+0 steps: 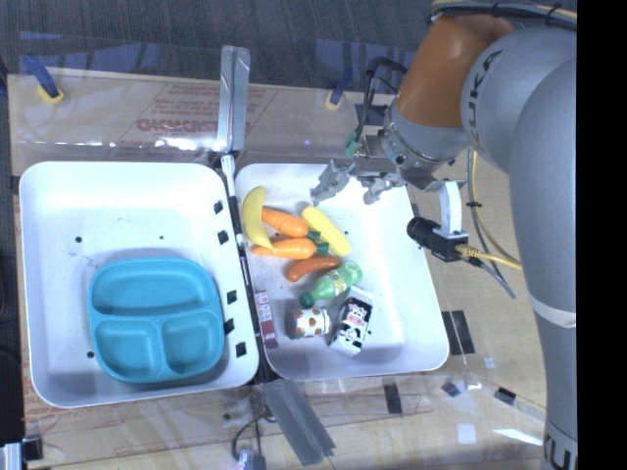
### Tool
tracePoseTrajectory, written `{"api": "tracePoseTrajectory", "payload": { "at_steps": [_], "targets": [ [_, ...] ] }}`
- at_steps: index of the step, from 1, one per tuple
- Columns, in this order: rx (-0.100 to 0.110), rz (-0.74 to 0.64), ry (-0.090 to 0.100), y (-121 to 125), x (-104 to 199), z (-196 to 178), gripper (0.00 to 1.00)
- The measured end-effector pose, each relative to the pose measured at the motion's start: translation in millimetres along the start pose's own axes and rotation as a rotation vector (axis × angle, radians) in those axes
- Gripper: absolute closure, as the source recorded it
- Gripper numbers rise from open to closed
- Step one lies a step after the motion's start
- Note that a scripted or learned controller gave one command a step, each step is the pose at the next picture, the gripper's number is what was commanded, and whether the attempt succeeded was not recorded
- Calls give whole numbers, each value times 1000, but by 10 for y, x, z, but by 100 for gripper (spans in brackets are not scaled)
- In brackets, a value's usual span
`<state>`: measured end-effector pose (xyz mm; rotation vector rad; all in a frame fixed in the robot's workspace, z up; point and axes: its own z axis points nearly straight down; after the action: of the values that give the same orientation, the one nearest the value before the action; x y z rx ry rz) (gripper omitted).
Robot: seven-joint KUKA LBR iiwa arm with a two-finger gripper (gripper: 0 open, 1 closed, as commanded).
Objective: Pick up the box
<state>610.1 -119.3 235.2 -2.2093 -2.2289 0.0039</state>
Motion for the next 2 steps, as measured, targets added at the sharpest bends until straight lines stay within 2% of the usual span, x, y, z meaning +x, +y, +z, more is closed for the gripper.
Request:
{"api": "tracePoseTrajectory", "payload": {
  "at_steps": [1, 2],
  "targets": [
    [0, -22, -1, -692, -816, 688, 0],
    [0, -90, 1, -1007, 218, 1451, 0]
  ]
}}
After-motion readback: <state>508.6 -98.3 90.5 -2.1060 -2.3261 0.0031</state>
